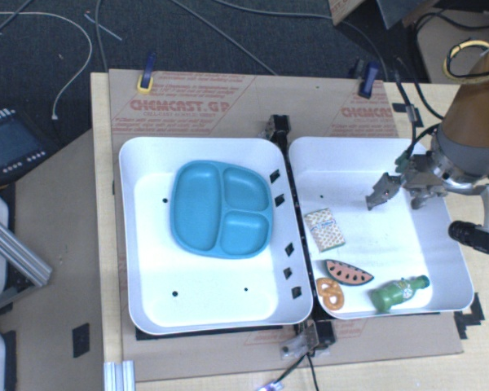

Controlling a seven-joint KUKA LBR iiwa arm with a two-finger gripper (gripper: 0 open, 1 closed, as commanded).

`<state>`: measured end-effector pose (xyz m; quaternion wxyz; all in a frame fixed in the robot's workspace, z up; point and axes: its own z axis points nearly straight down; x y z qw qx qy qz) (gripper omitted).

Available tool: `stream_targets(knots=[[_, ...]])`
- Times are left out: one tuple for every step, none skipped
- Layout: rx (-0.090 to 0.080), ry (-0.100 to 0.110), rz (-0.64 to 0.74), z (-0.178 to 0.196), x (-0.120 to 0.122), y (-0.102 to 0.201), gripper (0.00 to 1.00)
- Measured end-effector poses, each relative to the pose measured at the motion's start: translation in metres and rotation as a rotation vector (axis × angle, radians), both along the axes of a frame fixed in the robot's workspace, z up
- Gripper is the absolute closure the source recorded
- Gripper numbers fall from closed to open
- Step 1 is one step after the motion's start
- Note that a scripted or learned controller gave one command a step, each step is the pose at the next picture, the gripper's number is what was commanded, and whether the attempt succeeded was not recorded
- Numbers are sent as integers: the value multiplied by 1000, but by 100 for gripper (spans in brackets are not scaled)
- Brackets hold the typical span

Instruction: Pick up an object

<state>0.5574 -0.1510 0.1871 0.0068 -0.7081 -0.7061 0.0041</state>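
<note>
The tool (401, 189) hangs over the upper part of the right bin (440, 243), at the end of the grey arm (471, 133) with its orange band that reaches in from the right. Its two fingers (382, 193) are spread wide apart, one pointing toward the bin's middle and the other toward the right wall, and nothing sits between them. Below and to the left of the tool, apart from it, lies a small patterned packet (324, 228) on the white floor of the bin. Further below the tool lies a watermelon slice toy (349, 272), and just beside that, toward the bin's near left corner, a pretzel toy (330, 293). Well below the tool, near the front wall, a green bottle (398, 292) lies on its side. Well to the left of the tool, beyond the divide between the bins, the left bin (147, 243) holds a blue divided plate (222, 208) lying flat in its upper half. Both bins rest on a brown board on the bench (106, 218).
</note>
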Motion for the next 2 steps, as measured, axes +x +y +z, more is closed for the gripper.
stream_targets(knots=[[-2, -14, 3, 8, 3, 0, 0], [-2, -10, 3, -52, 8, -5, 0]])
